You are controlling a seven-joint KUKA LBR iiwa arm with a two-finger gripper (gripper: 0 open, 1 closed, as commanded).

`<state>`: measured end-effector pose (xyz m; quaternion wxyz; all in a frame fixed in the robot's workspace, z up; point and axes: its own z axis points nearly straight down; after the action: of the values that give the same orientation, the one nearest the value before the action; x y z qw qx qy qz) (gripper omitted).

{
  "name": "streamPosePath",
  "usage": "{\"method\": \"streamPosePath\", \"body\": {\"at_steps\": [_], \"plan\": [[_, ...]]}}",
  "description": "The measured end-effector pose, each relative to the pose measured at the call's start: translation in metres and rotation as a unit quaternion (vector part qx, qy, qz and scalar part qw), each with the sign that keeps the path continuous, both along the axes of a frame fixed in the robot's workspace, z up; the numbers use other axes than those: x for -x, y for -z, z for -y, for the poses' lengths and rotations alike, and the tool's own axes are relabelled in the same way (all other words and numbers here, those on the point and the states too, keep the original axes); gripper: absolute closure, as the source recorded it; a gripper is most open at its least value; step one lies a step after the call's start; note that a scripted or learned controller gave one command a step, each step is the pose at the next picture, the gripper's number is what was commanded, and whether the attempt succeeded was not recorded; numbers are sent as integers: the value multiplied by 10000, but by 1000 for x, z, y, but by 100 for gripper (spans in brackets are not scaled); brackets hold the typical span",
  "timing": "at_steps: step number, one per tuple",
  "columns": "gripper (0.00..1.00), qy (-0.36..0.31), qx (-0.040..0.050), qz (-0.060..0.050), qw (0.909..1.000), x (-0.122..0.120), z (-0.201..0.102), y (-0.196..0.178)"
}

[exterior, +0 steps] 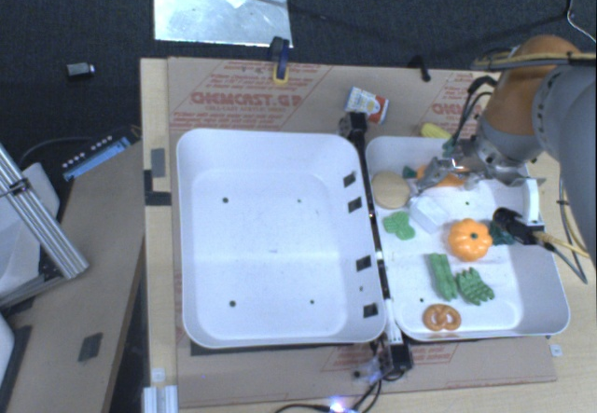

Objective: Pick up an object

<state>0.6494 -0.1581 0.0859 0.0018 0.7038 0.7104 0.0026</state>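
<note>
The gripper (438, 171) sits low in the far part of the right bin (546, 309), over an orange item (449, 180) and beside a white block (431, 212); whether it is spread or closed cannot be told from this angle. Candidate objects crowd this bin (orange pumpkin (469, 239), pretzel (441, 316), green pieces (442, 275)). Risk, in my judgement: the close packing may cause a glancing contact or a two-object pinch, and a rounded item may slip free on lifting.
</note>
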Motion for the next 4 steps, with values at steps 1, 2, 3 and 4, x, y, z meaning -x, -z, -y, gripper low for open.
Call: {"method": "streamPosePath", "body": {"at_steps": [1, 2, 3, 4], "plan": [[0, 22, 13, -112, 9999, -17, -4, 2], [0, 29, 4, -107, 9999, -16, -3, 2], [0, 29, -10, -111, 9999, -16, -2, 2], [0, 43, 44, 77, 10000, -22, 30, -188]]}}
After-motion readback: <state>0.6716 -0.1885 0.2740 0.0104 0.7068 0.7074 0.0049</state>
